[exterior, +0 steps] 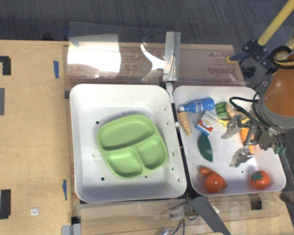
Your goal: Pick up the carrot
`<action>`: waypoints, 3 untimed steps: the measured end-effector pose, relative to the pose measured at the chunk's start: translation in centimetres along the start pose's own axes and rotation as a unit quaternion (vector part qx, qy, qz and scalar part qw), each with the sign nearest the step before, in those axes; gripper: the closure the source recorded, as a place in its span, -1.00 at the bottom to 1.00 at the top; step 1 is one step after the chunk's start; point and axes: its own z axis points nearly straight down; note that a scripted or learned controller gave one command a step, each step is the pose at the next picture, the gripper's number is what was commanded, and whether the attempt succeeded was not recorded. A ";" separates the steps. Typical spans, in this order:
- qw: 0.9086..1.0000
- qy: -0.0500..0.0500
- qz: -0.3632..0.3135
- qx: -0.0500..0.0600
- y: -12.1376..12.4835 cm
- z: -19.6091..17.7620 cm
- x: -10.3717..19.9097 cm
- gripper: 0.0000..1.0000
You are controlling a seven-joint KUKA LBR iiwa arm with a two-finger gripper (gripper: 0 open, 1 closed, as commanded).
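Grey carpet surrounds a wooden bench [29,131] bearing two white bins side by side. At the right bin's [235,190] right edge, about halfway down, lies the carrot [246,136], an orange sliver partly hidden by the end effector [240,143], whose metal fingers [232,129] are spread around it, one tip above and to the left, the other below. Orange shows in the gap between the tips, but whether the pads touch it is too fine to tell, so the carrot counts as bracketed, not held.

To do this grasp well, I judge the fingers should straddle the carrot across its narrow width, low enough that the pads meet its flanks rather than skate over the top. Closing should be steady, since a tapered, smooth thing may squirt out sideways. A straight lift would keep it from snagging the bin wall just beside it.

Near neighbours matter. Green and yellow pieces [224,110] sit just above and left of the fingers, and a small carton [207,123] lies further left; a finger catching these could spoil the grip. A tomato [259,179] rests in the bottom right corner and another [213,181] along the bottom edge, both apart from the grasp. A dark green pepper [205,147], a corn cob [185,122] and a blue bottle [198,105] lie toward the left side. The left bin [83,106] holds a green divided tray [132,145].
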 end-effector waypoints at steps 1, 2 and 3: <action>0.997 -0.002 -0.078 0.000 -4.1 9.2 -4.6 -1.00; 0.998 -0.004 0.069 0.001 -7.5 9.9 -1.1 -1.00; 0.998 -0.010 0.068 0.002 -7.5 8.6 -1.5 1.00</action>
